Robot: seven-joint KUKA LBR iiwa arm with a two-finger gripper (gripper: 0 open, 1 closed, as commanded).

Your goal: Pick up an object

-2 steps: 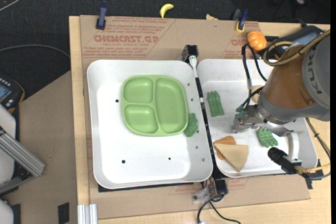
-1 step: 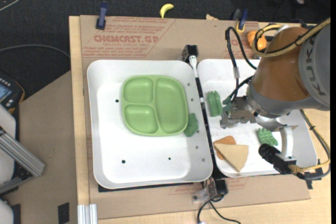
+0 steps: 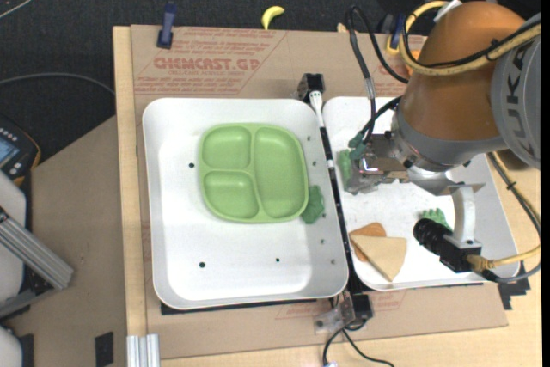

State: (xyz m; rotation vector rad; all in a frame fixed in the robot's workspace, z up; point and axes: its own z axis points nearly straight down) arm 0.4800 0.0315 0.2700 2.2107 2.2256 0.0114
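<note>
The gripper (image 3: 354, 168) hangs low over the near-left part of the right bin (image 3: 481, 271), close to the wall the two bins share. Whether it is apart or together cannot be told from here; the wrist and its mounting cover most of it. A small green piece (image 3: 345, 161) sits right at the tool, but I cannot say whether it is gripped or merely lying beneath it.

Behind the tool, the grey arm (image 3: 464, 90) with its orange band reaches in from the right, cables looped about it.

On the floor of the same bin lie a tan wedge (image 3: 382, 252) towards the front, well clear of the tool, and a little green item (image 3: 434, 217) beside a black fitting on the arm.

In the left bin (image 3: 172, 253) a green divided plate (image 3: 253, 172) rests flat near the middle, with another small green object (image 3: 314, 204) just beside its right edge, against the shared wall.

Assessment: the approach looks made, the tool being down at bin level. No object is seen lifted clear, so a confirmed grasp and the raise remain outstanding.
</note>
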